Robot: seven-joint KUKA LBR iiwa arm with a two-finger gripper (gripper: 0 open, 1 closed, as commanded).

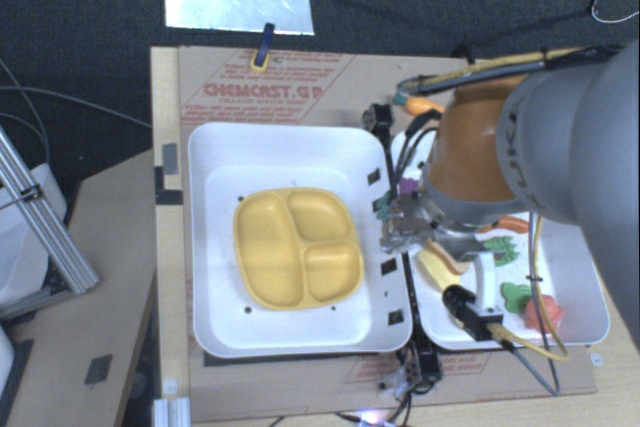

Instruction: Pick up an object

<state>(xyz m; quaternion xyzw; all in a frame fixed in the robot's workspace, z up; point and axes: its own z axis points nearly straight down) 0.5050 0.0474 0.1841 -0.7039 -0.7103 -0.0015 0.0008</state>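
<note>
My claw (398, 233) hangs low over the left rim of the right bin (590, 315); I cannot tell how it is set. Just right of it, inside that bin, lie a banana (437, 266), a green toy (515, 295), a pink toy (548, 313) and a carrot (512, 225). Left of the claw, the left bin (215, 165) holds a yellow tray (297, 247).
</note>
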